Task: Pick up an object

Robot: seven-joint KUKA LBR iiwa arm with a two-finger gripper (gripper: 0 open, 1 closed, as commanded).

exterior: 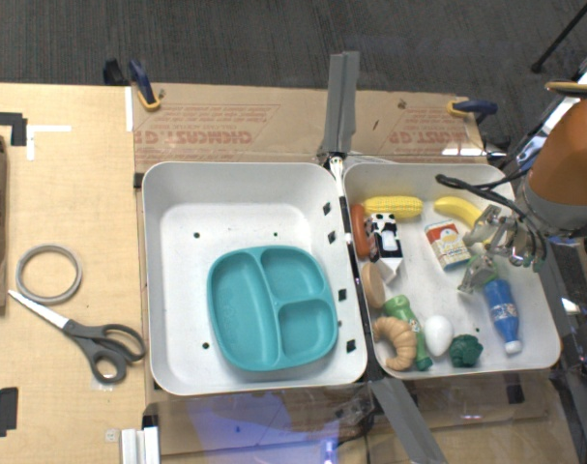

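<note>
lab | cardboard-covered bench [71, 201] | clamps [143, 85] | tape roll [48, 272] | scissors [85, 336]

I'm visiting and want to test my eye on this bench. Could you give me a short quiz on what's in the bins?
1. True or false: the teal divided plate lies in the left bin.
2. Which object lies nearest the end effector? A) scissors B) blue bottle C) tape roll
3. Fill in: the croissant lies near the right bin's ____ edge, front or back.

Key: 1 true. 2 B; the bottle lies just below the end effector in the right bin, while the scissors and tape roll lie on the bench far left. 3 front.
</note>
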